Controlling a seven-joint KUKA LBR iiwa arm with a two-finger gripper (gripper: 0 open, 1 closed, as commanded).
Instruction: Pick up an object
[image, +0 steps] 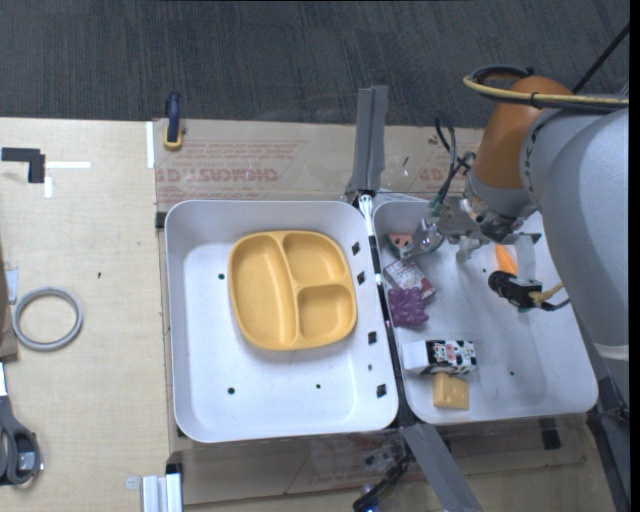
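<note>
Two shallow white bins sit side by side on the bench (80, 200), the left bin (190, 330) and the right bin (540, 370) touching along their inner walls. From the right, the grey arm (590, 220) with its orange band reaches over the far part of the right bin. In the left bin, a yellow divided plate (292, 290) lies flat, a little far of the middle. Low over the far left corner of the right bin hangs the tool (440, 235); whether it is wide or narrow I cannot tell, and nothing is seen between its tips.

On the bench at the far left lies a grey ring (45, 318). Within the right bin, a purple object (408, 306) lies against the left wall, near the tool. Nearer the viewer lie a yellow block (451, 392) and, just far of it, a black and white carton (451, 353). An orange piece (505, 258) shows beside the arm's wrist, partly hidden. A small red-and-white item (400, 242) sits just left of the tool in the far corner.
</note>
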